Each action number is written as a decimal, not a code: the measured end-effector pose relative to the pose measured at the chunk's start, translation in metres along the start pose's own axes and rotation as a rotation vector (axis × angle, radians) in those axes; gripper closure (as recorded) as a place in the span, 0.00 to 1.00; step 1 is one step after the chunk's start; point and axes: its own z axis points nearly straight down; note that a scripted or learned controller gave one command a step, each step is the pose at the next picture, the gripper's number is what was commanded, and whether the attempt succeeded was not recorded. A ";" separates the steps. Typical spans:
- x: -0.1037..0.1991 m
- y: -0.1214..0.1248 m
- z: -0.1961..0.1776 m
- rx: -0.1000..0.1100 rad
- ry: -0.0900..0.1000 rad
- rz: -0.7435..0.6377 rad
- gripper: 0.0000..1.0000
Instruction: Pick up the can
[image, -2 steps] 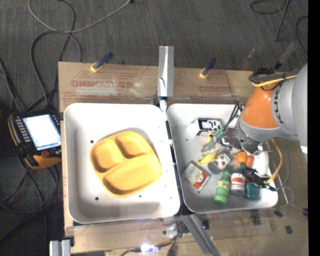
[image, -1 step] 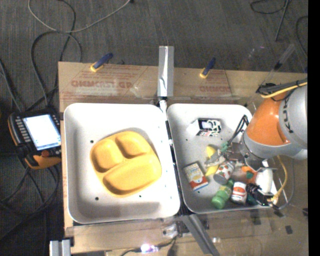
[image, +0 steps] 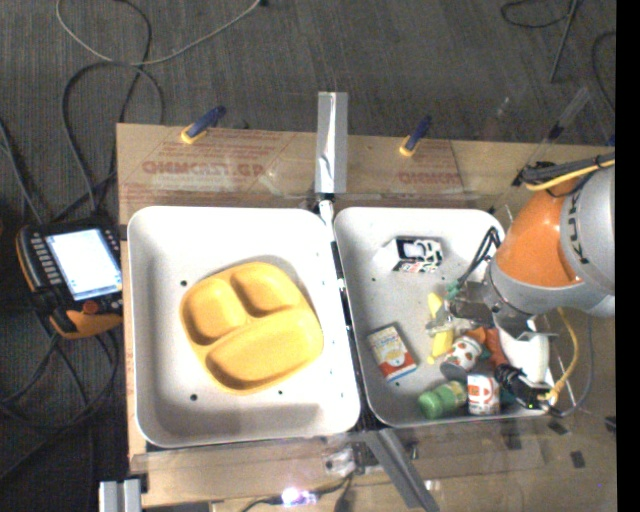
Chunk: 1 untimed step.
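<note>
Presently my hand (image: 465, 303) hangs low over the middle of the right bin (image: 352, 300), toward its right wall, above a yellow piece (image: 437, 327). From this angle I cannot tell whether it is spread or pressed together, and nothing shows pinched in it.

The can (image: 482, 393), red and white, lies near the right bin's front wall, toward its front right corner. A green bottle (image: 437, 402) sits just beside it, and a round red-and-white thing (image: 463, 352) lies just behind it. It looks crowded on both sides, so I judge a clean grip will be tight. My hand is not yet over it.

Also in the right bin: a small box (image: 392, 352) toward its left wall and a black-and-white carton (image: 418, 252) near its back wall.

Against the right bin's left wall stands the left bin (image: 140, 330). It holds a yellow divided tray (image: 252, 325), lying flat.
</note>
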 end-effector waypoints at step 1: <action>0.000 0.000 0.000 0.001 0.001 -0.001 0.00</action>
